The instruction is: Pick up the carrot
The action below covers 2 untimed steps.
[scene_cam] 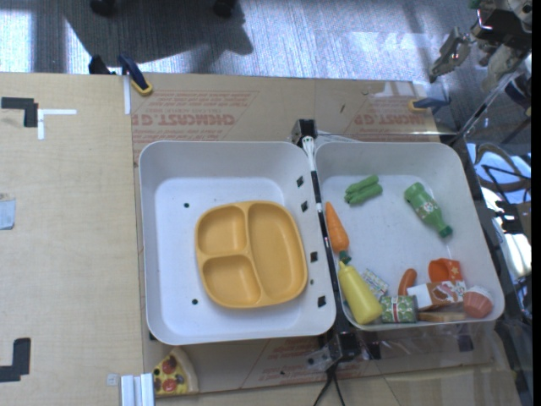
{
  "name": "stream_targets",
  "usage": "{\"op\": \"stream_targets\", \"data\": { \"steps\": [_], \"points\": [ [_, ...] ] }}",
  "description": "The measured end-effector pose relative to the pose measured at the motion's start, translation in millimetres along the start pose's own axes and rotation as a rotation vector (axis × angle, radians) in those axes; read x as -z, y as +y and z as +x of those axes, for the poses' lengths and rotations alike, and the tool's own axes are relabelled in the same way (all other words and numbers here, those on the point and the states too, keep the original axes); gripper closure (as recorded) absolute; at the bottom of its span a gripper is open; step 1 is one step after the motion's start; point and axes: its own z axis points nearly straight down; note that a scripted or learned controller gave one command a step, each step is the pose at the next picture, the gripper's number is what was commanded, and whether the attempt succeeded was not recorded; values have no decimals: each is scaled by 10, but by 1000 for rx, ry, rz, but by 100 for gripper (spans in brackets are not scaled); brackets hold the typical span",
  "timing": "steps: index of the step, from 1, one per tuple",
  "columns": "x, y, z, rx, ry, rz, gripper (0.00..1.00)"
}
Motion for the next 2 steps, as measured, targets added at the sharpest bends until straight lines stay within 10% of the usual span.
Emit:
{"op": "stream_targets", "data": {
  "steps": [1,2],
  "points": [
    [71,10,7,4,-3,3,100],
    [69,10,8,4,-3,3,0]
  ]
}}
